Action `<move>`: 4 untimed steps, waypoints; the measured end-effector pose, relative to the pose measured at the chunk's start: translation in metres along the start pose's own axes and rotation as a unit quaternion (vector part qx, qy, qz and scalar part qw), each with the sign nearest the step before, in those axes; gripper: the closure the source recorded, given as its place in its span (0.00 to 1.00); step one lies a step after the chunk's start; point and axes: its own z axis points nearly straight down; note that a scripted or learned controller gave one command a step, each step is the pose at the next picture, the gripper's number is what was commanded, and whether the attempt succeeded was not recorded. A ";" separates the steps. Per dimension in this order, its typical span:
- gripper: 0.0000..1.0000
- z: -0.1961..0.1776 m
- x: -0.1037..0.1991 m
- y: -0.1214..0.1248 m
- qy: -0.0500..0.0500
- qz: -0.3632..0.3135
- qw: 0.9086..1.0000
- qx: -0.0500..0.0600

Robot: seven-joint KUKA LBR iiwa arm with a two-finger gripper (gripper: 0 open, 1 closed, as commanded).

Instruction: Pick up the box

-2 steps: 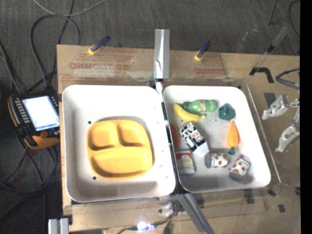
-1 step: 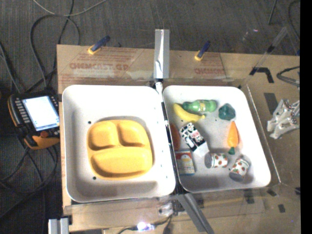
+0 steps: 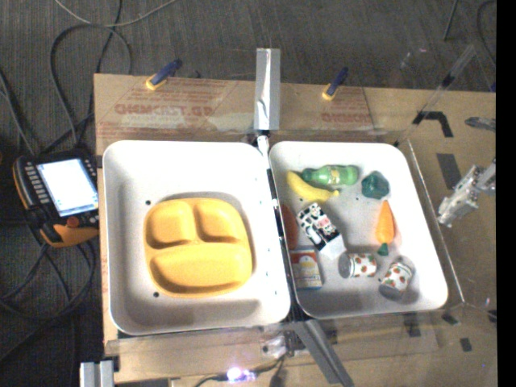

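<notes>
Right bin (image 3: 419,216) holds the cow-print box (image 3: 317,223), long axis near-far, left of the gripper (image 3: 461,200); jaw state unclear.

Left bin (image 3: 113,216): yellow divided tray (image 3: 198,244), centred. Right bin (image 3: 415,216): box (image 3: 318,224) with black-and-white cow pattern, centre; banana (image 3: 310,187) and green bottle (image 3: 332,175) at 12 o'clock; teal item (image 3: 375,185) at 1; carrot (image 3: 386,224) at 3; two cups (image 3: 377,271) at 5; can (image 3: 305,268) at 7.
</notes>
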 end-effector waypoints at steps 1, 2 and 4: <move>1.00 0.078 -0.027 0.016 0.001 0.000 1.000 0.001; 1.00 0.028 -0.008 0.050 0.000 0.238 0.971 0.001; 1.00 0.060 0.021 0.126 0.001 0.177 0.984 0.001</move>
